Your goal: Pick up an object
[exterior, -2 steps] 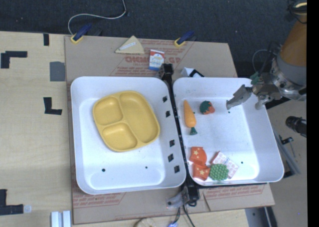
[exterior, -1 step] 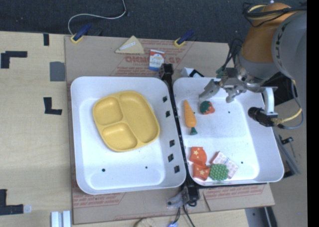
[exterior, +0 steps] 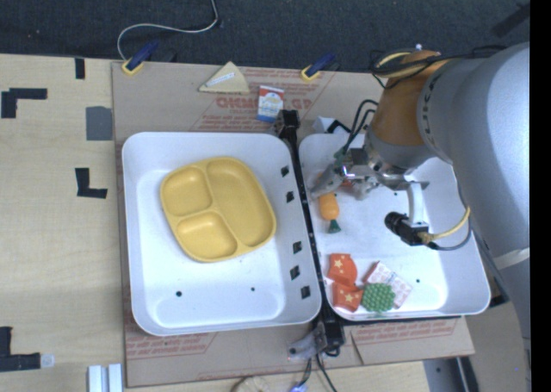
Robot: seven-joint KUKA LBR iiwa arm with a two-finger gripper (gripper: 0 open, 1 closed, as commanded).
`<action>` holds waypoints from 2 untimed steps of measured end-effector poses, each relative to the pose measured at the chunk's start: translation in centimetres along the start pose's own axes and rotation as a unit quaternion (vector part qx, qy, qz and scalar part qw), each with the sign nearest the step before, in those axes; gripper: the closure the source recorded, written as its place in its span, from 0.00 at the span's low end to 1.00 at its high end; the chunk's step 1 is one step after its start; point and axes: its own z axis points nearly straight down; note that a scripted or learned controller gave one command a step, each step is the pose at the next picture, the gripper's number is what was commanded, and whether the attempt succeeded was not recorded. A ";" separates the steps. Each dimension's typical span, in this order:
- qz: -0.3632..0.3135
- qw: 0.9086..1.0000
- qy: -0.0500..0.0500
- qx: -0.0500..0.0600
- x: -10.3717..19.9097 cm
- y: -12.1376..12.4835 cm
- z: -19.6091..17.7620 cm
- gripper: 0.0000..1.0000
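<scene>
Hovering low in the right-hand shallow white bin [exterior: 448,295], the tool [exterior: 344,177] sits just above the small orange carrot-shaped toy [exterior: 328,207], probably lined up to grab it; whether it is spread or closed, I cannot tell. Red print on the cardboard surface [exterior: 172,102] is unreadable.
</scene>
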 end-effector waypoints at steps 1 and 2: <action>0.000 1.000 0.000 0.000 0.2 1.2 0.0 0.00; 0.000 1.000 0.000 0.000 -1.0 2.9 0.0 0.00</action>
